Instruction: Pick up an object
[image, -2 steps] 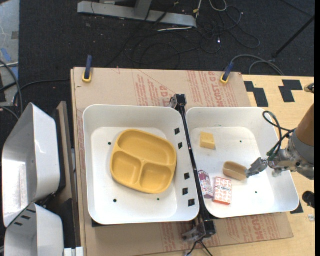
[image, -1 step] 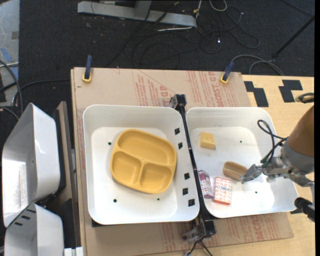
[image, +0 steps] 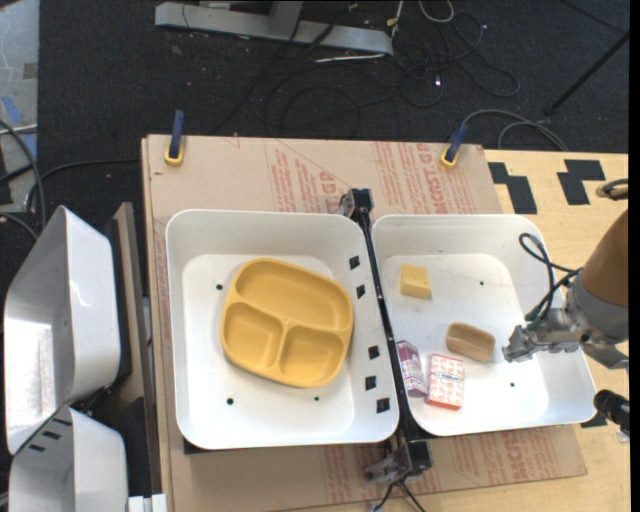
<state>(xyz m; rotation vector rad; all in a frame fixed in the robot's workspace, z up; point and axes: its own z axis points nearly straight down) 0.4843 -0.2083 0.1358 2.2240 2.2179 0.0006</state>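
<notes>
In the right bin (image: 520, 235) lie a pale yellow block (image: 416, 282), a tan bread-like piece (image: 470, 341), a red-and-white packet (image: 446, 381) and a small purple-and-white packet (image: 407, 366). My gripper (image: 522, 343) comes in from the right edge and hovers low over the bin's right half, just right of the tan piece. Nothing shows between its fingers.
The left bin (image: 190, 300) holds a yellow divided plate (image: 286, 322). A black divider with clips (image: 372, 300) runs between the bins. A black cable (image: 540, 262) loops above the gripper. White containers (image: 55, 320) stand off the bench at far left.
</notes>
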